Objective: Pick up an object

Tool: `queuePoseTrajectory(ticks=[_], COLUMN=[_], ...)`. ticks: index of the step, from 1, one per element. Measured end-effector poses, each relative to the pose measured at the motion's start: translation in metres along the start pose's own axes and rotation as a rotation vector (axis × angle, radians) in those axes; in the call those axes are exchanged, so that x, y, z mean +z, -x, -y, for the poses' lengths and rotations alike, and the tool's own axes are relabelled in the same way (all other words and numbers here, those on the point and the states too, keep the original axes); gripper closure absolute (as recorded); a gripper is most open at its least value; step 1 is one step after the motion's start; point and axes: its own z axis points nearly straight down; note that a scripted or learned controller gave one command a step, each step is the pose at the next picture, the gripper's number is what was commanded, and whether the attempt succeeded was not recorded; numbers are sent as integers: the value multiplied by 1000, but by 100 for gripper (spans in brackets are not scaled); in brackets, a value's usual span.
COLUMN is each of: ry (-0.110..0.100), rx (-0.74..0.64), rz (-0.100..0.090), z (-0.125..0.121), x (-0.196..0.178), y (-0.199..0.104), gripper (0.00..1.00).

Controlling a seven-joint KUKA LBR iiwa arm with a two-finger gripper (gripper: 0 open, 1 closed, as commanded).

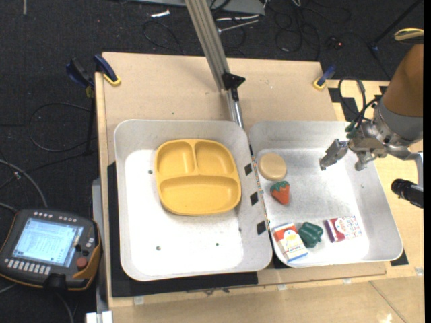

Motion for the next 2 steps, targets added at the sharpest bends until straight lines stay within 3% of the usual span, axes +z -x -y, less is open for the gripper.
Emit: queuePoseTrajectory(ticks=[2], ry=[1], rx=[-1], rz=[0], z=[3], x=[90], y=[3], gripper=[0])
